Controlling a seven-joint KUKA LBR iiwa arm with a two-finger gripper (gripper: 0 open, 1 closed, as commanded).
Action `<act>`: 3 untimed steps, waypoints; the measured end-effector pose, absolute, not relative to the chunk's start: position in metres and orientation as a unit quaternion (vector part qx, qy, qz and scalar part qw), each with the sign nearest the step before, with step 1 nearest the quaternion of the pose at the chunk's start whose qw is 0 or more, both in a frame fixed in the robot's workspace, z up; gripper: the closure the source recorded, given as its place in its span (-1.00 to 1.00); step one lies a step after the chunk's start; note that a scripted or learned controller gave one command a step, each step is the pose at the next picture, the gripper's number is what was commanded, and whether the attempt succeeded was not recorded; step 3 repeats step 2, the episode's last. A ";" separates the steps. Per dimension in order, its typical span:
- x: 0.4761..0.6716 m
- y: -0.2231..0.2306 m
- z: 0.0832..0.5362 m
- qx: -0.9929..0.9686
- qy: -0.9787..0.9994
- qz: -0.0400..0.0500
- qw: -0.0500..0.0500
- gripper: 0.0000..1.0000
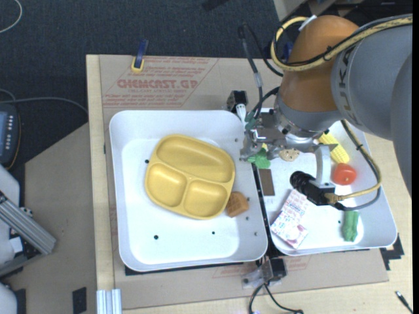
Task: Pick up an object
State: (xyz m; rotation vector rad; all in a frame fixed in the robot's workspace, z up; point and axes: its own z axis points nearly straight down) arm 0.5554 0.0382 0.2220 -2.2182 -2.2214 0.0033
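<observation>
Yellow divided plate, one, left bin

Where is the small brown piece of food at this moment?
In the camera view, the brown piece lies in the left bin, touching the lower right edge of the yellow divided plate, near the wall between both bins.

Brown cardboard sheet under two white bins, blue-and-yellow clamp at its far edge, dark carpet around.
</observation>
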 end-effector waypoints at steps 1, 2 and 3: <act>0.551 0.046 0.215 -0.707 -0.707 0.001 0.001 1.00; 0.549 0.041 0.226 -0.707 -0.707 -0.001 0.000 1.00; 0.549 0.041 0.226 -0.707 -0.707 -0.001 0.000 1.00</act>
